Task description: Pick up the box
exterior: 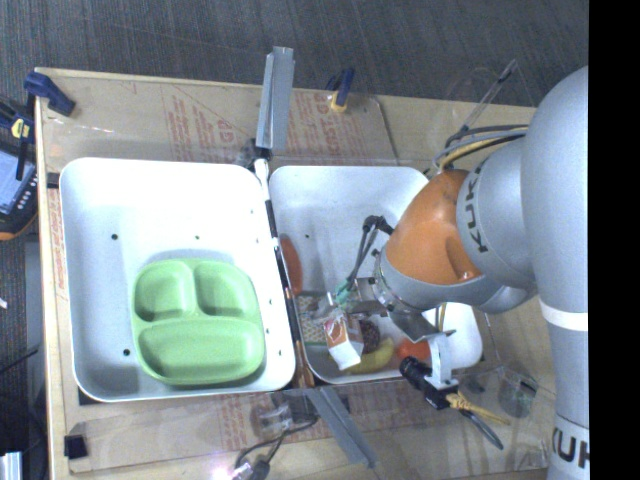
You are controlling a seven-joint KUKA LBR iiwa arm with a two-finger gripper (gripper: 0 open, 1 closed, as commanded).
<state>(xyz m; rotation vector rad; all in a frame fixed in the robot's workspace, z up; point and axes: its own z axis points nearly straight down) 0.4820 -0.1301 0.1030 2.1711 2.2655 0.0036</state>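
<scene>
Well, small card box (343,351) w/ flat sides

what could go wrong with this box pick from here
The box lies packed among other items in the near corner of the right bin, so the tool might catch a neighbour instead. It also sits close to the bin's wall, leaving little room. The arm hides part of the pile.

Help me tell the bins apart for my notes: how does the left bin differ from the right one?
The left bin holds one green divided tray; the right bin holds a cluster of small items near its front. The arm reaches over the right bin, not the left. Both are shallow and white.
</scene>
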